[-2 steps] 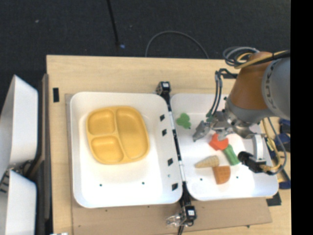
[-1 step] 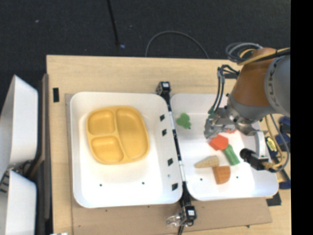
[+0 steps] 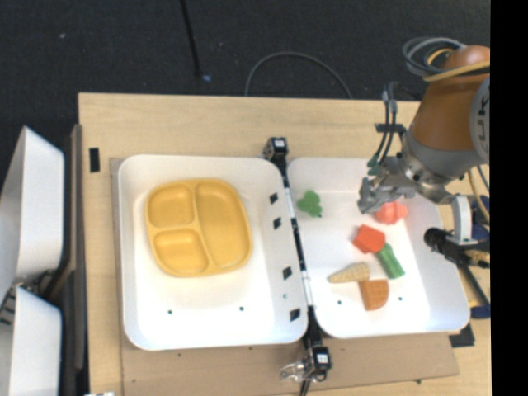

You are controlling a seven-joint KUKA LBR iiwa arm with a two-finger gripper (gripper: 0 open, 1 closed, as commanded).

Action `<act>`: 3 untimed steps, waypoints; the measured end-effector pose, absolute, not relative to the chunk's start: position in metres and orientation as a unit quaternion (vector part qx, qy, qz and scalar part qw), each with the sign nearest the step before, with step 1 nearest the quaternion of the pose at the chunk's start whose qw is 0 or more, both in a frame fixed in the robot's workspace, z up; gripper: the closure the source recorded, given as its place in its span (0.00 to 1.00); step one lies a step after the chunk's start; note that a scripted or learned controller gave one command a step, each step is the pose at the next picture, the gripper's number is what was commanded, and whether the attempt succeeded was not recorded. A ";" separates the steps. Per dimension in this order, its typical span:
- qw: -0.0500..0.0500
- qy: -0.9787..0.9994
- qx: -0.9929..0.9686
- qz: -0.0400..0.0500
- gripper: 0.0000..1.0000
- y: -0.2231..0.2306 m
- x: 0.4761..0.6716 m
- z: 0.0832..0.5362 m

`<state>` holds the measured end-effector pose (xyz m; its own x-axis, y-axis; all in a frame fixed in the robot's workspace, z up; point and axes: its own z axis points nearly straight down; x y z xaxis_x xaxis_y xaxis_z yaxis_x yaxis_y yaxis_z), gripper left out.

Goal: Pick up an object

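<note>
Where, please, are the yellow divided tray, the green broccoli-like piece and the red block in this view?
yellow divided tray [image 3: 199,226]: camera view, centre ridge.
green broccoli-like piece [image 3: 310,204]: camera view, its middle.
red block [image 3: 370,238]: camera view, top face.

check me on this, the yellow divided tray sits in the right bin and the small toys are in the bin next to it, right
Not quite. The camera view shows the yellow divided tray in the left bin, not the right. The small toys, such as the green piece, lie in the right bin next to it.

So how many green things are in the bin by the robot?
2. A small leafy green piece lies near the bin's left wall, and a green stick lies beside the red block. Something could be hidden under the claw.
</note>
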<state>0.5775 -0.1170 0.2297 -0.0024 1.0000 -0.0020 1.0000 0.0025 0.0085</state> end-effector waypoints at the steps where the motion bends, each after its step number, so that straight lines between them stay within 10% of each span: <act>1: 0.003 0.708 0.706 0.002 1.00 -0.118 0.579 0.284; 3: 0.000 0.710 0.704 0.001 1.00 -0.003 0.556 0.273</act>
<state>0.5561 -0.0025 0.2725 -0.0075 1.0000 0.0010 1.0000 0.0075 0.0007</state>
